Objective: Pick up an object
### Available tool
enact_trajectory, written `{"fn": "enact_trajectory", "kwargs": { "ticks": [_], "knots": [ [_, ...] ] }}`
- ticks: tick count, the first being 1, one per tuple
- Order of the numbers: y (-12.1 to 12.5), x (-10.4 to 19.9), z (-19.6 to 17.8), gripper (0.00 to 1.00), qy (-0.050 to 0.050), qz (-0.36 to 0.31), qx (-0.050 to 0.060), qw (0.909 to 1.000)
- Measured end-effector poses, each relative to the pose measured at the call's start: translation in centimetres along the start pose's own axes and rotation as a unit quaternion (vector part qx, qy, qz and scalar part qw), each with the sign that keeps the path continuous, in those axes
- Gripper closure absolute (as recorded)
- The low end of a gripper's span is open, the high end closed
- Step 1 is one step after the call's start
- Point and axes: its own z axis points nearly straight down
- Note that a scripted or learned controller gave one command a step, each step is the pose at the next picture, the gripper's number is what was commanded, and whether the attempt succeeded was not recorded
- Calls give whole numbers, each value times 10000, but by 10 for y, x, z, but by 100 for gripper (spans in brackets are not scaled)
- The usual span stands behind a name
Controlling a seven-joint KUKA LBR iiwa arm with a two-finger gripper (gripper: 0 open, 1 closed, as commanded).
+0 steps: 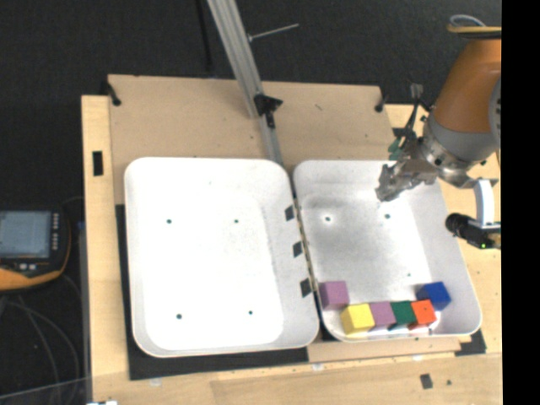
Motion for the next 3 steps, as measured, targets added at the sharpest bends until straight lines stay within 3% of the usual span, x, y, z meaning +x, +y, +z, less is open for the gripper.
{"fn": "enact_trajectory", "kwargs": {
  "ticks": [1, 2, 3],
  "knots": [
    [-25, 69, 40, 100, 18, -30, 54, 10000],
    [-38, 164, 8, 100, 24, -46, 17, 10000],
    [-33, 211, -8, 100, 17, -36, 22, 10000]
  ]
}}
